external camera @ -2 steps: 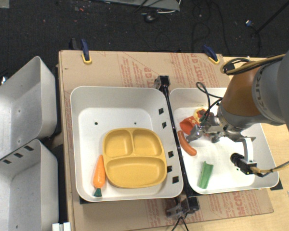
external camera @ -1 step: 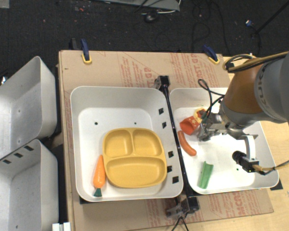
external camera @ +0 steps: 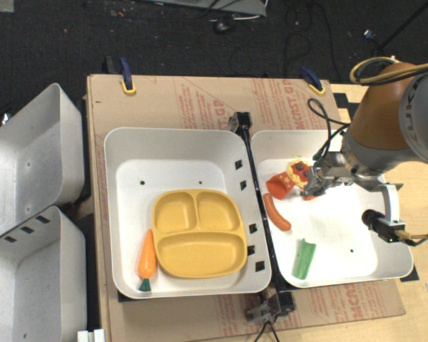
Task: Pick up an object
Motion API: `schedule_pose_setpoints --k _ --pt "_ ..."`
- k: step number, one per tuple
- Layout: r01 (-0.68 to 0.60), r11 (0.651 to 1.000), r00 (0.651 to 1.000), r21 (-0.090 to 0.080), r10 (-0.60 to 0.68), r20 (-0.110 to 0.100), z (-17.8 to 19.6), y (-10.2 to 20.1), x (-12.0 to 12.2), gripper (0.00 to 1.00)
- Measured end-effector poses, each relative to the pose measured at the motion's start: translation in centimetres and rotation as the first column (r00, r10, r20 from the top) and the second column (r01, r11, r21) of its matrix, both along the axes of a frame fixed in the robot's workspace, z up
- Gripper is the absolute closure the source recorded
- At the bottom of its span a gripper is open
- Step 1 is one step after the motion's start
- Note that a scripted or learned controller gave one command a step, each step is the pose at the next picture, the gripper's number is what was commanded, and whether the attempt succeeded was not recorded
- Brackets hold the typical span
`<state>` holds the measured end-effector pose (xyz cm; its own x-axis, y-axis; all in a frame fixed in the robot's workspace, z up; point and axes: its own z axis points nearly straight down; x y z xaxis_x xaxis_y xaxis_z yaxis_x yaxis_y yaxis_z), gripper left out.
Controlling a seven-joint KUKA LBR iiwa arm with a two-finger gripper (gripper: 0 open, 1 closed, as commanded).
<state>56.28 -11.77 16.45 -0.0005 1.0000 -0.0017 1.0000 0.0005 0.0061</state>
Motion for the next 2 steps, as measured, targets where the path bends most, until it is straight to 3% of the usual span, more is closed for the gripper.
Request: schedule_pose_setpoints --k 2 --pt "-0.003 1.0 1.0 0.0 0.003 0.0 9.1 0.7 0.5 1.0"
